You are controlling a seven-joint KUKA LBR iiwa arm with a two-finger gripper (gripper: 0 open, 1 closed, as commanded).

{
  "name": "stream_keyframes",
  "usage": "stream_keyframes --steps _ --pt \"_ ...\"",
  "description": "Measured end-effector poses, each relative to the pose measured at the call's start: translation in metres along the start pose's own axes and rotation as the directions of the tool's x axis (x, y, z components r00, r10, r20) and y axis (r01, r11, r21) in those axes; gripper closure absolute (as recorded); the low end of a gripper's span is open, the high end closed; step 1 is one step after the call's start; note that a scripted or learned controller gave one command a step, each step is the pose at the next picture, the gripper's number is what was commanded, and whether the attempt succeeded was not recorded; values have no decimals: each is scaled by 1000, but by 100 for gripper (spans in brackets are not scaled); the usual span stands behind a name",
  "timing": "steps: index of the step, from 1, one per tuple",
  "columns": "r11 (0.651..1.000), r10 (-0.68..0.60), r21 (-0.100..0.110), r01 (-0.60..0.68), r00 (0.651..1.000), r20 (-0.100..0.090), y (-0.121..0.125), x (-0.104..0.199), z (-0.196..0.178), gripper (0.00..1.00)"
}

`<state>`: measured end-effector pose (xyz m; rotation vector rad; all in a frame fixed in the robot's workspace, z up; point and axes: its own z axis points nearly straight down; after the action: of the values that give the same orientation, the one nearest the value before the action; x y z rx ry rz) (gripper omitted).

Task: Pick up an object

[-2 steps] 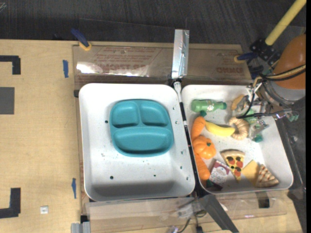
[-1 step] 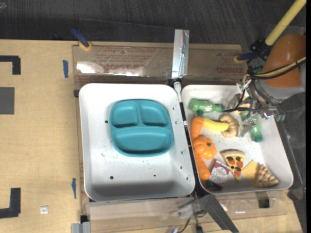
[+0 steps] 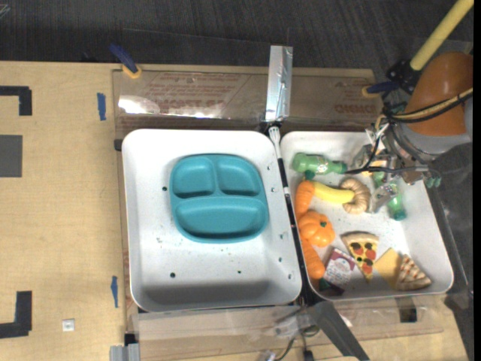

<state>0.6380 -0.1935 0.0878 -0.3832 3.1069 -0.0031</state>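
Gripper point(image 3: 385, 173) of mine hangs low over the far right part of the right bin point(image 3: 440, 235), in a tangle of wires and metal, and I cannot tell how it is set. Nothing shows as held.

Beside it, toward the bin's middle, lies a tan croissant point(image 3: 359, 194), touching the end of a yellow banana point(image 3: 331, 194). A small green item point(image 3: 397, 207) sits just by my tip on the near side; its shape is too small to make out. A green bottle-like toy point(image 3: 316, 164) lies along the far wall, just above the banana.

Down the bin's left wall run an orange carrot-like piece point(image 3: 304, 198), an orange pumpkin point(image 3: 316, 230) and another orange piece point(image 3: 313, 260). Near the front sit a pizza slice point(image 3: 361, 250), a dark red packet point(image 3: 340, 268), a yellow cheese wedge point(image 3: 387, 263) and a tan wafer-like piece point(image 3: 411, 274).

My grey arm, with its orange band point(image 3: 445, 85), comes in from the upper right.

Across the divider, the left bin point(image 3: 150, 262) bears a teal divided plate point(image 3: 219, 197) with three compartments, lying flat near its middle. Both bins sit on a cardboard-covered bench point(image 3: 52, 201).
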Motion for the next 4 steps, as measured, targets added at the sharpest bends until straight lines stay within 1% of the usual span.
stream_keyframes --steps 1,2,3,4 --pt "999 49 0 -49 999 0 -20 2 0 0" --pt "996 -93 -1 93 996 0 -28 2 0 0" --pt "973 -232 -9 232 973 -1 -29 -17 1 0" --pt "914 -405 -8 405 914 6 -22 0 -1 0"
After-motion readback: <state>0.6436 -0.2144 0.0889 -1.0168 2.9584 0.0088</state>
